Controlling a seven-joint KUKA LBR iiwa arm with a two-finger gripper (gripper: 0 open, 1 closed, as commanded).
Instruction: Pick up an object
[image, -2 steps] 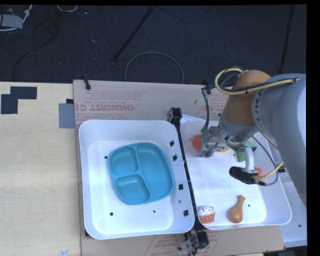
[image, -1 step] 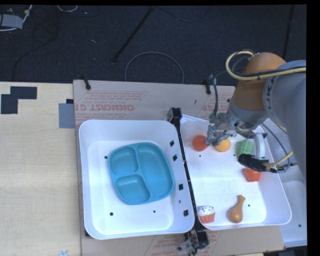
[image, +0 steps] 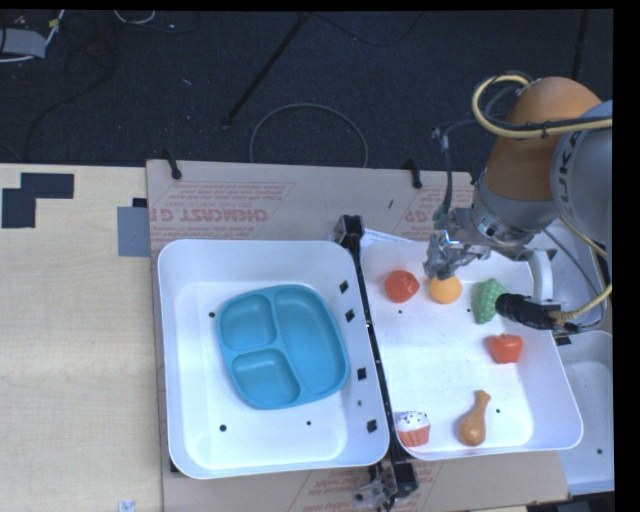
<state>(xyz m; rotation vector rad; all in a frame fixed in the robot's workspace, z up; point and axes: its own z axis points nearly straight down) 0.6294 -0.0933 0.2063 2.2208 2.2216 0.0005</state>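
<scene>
Just above small round orange plastic fruit (image: 446, 290) in right shallow white bin (image: 545, 425): metal claw (image: 441, 266); grip state impossible to tell.

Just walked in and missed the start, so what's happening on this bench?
A grey robot arm reaches in from the right, with its gripper down over the right bin, just above a small orange ball-like toy. Nothing is visibly lifted yet. Also in that bin lie a red-orange round toy, a green toy, a red toy, a drumstick and a cupcake. The left bin holds a blue divided plate.
</scene>
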